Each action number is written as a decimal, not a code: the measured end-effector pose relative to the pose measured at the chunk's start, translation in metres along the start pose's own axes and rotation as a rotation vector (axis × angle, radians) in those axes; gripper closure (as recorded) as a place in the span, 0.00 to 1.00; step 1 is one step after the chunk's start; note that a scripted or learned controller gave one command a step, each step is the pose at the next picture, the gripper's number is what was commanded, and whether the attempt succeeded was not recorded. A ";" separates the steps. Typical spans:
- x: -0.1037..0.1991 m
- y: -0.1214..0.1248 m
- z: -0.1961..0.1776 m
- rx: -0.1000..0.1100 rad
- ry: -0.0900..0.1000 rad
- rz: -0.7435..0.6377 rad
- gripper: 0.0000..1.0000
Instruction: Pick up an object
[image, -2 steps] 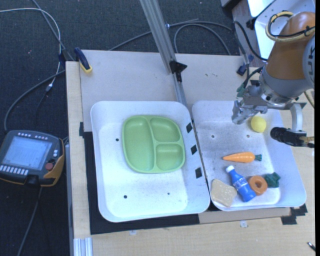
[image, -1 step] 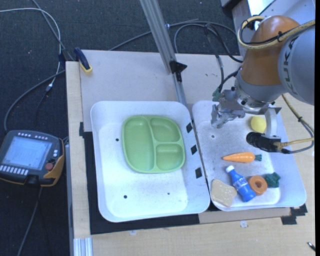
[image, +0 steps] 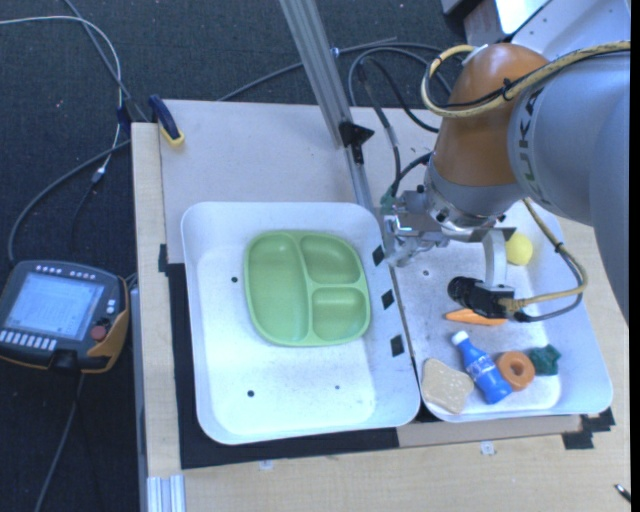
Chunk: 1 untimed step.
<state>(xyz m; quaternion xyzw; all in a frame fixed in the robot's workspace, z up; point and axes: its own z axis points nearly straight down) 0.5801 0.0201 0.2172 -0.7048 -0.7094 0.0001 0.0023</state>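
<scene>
My gripper (image: 402, 240) hangs over the far left part of the right bin (image: 580, 400), close to the wall shared with the left bin. Nothing shows between its tips. The loose objects lie to its right and nearer the camera. A yellow ball (image: 519, 249) rests by the arm. An orange carrot (image: 478, 318) lies mid-bin. At the near edge are a blue bottle with a white cap (image: 482, 370), a slice of bread (image: 446, 386), an orange ring (image: 517, 369) and a dark green piece (image: 546, 358).
The left bin (image: 215, 400) holds a green divided plate (image: 305, 287). A slanted metal post (image: 330, 90) rises behind the bins. A teach pendant (image: 60, 312) lies on the floor to the left. A blue and yellow clamp (image: 166, 121) sits at the bench's far left corner.
</scene>
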 end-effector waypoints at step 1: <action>0.046 0.000 0.001 -0.003 -0.001 0.001 1.00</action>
